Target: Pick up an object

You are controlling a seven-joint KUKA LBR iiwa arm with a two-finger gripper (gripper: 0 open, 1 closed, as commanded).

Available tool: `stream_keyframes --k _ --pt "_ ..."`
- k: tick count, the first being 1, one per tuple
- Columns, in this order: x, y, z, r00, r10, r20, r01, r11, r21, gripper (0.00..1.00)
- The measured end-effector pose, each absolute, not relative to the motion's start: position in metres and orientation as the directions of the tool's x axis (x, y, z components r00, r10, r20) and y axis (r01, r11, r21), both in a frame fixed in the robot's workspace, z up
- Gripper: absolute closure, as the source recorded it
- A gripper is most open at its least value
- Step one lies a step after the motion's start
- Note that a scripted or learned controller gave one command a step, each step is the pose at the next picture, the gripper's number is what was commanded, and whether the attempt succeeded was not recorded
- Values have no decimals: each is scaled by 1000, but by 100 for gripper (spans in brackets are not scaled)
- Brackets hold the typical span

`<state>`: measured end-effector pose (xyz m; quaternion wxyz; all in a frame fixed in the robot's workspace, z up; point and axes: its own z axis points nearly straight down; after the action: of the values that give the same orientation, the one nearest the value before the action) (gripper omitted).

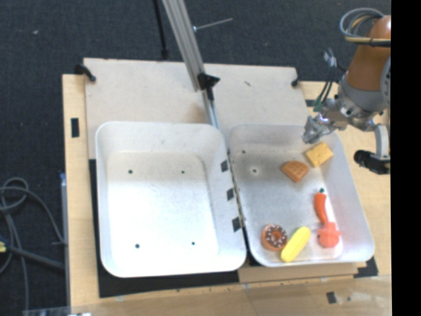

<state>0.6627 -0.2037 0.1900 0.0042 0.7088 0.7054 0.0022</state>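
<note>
Grey and orange, the arm [365, 71] reaches in from the right and bends down over the far right corner of the right bin [263, 143]. Its gripper [314, 131] points down and a little leftward, its tip just above the bin's far rim. Whether the fingers are apart or together cannot be told; nothing shows between them.

Closest to the gripper is a yellow square cracker [319, 155], lying flat just below the tip and turned slightly off the bin's edges. Just left of it, a browner waffle-like piece [295, 170] lies flat, with its longer side running left to right.

Further toward the near edge, an orange carrot-like toy [323, 220] lies along the right wall, its long axis nearly straight from far to near, with the wider end nearest the camera. A yellow banana-like piece [295, 243] lies on a slant, its far end tipped to the right. A chocolate doughnut [273, 237] sits just beside its left.

A white left bin [164, 196] stands beside the right one on the bench [145, 84].
</note>
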Motion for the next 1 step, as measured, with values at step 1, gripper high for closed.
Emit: stream_keyframes --k 1 --pt "667 -213 252 6 1000 -4 1000 -6 9 100"
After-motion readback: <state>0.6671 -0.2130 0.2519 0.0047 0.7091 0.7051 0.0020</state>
